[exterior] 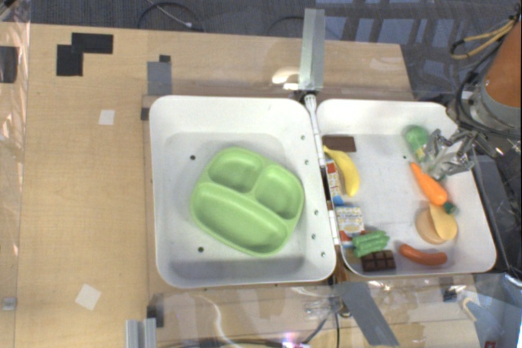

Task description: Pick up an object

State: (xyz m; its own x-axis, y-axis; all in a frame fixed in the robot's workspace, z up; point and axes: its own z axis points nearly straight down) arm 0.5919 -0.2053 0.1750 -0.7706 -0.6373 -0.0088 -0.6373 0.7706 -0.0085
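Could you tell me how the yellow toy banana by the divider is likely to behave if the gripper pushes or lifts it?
The yellow toy banana looks like smooth moulded plastic, so it is probably stiff, light and somewhat slippery. Its curve suggests it would pivot or rock rather than roll straight. It lies close to the right white bin's inner wall, so a push might wedge it there.

worktop (81,200): pale wood | left bin (163,175): near centre | right bin (383,114): touching it, toward right edge | black patches (81,51): far-left corner | metal post (313,45): far edge, behind bins' seam
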